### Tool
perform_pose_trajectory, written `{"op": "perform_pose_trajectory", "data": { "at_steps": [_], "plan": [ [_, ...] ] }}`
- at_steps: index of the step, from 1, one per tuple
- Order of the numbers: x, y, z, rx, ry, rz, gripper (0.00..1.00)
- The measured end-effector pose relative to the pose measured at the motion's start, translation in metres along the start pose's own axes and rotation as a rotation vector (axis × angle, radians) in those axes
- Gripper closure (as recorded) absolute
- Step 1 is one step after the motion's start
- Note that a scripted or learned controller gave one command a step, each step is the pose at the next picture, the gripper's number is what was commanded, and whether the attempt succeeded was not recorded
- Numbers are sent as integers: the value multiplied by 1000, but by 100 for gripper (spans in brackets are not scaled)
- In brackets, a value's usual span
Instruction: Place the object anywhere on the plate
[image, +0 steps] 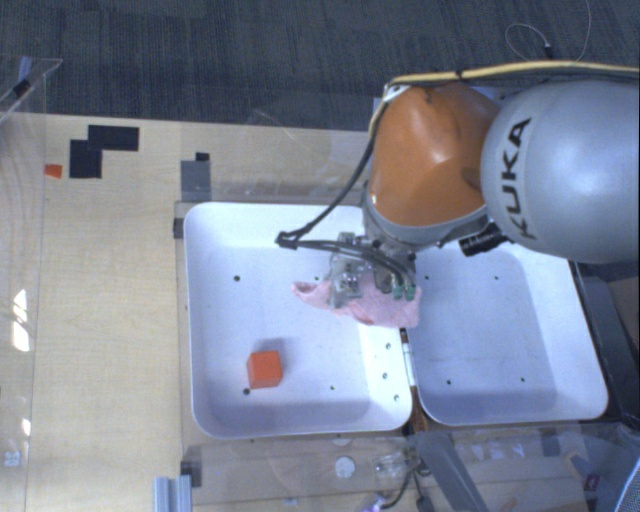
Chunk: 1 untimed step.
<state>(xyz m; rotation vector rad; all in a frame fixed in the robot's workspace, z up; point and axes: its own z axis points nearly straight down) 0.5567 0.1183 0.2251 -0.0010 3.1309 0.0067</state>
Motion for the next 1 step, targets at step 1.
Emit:
{"op": "perform_pose_trajectory", "data": {
  "at_steps": [1],
  "plan": [
    [0, 0, 0, 0, 0, 0, 0]
  ]
}}
